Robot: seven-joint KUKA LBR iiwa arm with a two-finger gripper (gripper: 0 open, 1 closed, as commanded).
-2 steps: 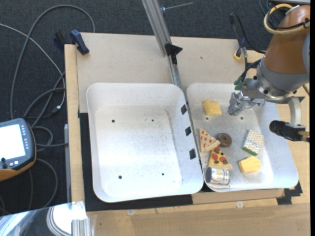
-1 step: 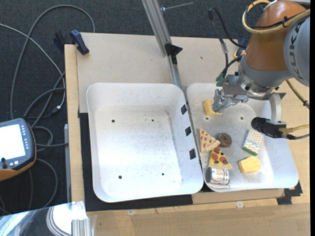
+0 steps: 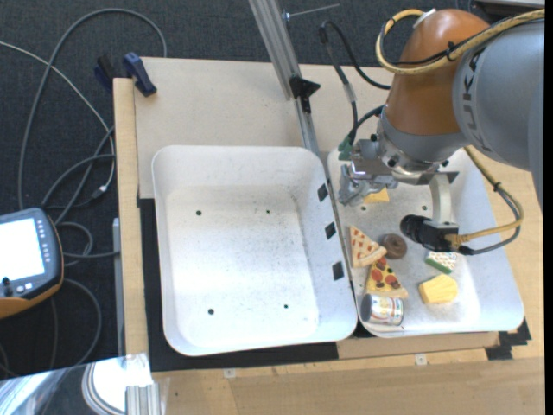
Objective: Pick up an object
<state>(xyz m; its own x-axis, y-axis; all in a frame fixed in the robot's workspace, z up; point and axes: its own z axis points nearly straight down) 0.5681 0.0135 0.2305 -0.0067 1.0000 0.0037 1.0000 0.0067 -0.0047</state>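
Reaching claw (image 3: 356,182) low over right bin (image 3: 484,314)

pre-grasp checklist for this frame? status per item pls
1. Targets in the right bin: ok. Two pizza slices, a brown disc, a yellow block, a can and a yellow piece.
2. Gripper over the right bin: ok, at its upper left part.
3. Finger state: cannot tell.
4. Anything held: cannot tell.
5. Items spaced for a clean grasp: not ok, the lower slice touches the can.
6. Clearance to the wall between the bins: cannot tell, the gripper works close to it.
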